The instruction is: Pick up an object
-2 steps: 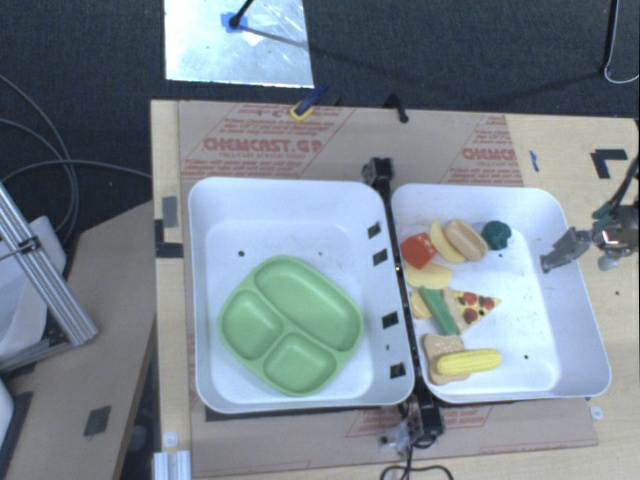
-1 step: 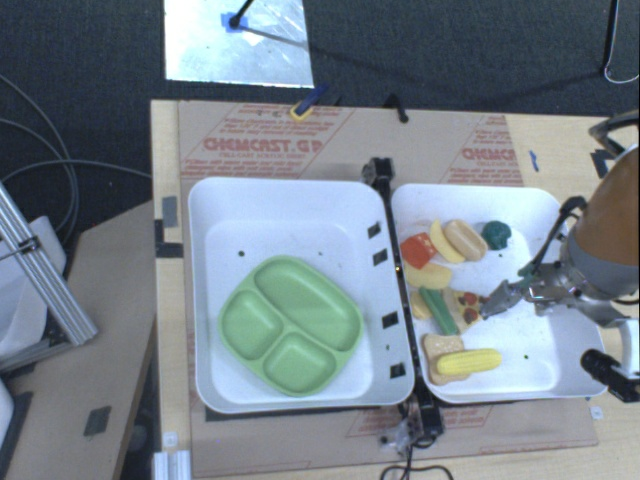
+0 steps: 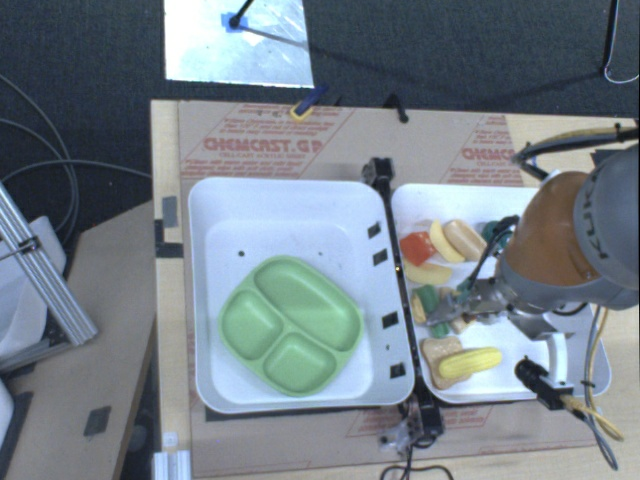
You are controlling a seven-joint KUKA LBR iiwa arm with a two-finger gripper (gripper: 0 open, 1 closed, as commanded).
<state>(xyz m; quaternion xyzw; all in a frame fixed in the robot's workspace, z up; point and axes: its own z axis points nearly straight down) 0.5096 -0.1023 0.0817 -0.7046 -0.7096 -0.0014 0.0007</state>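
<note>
You are looking down on two shallow, glossy white plastic bins sitting side by side on a table lined with printed brown cardboard. The left bin is carrying a smooth pale-green divided plate with three rounded compartments. The right bin is holding small moulded toy foods: a yellow corn cob lying near the front wall beside a tan bread-like piece, a red piece, a tan roll and some green bits. The end effector is hanging over the middle of that pile; how far it is spread, you cannot tell.
</note>
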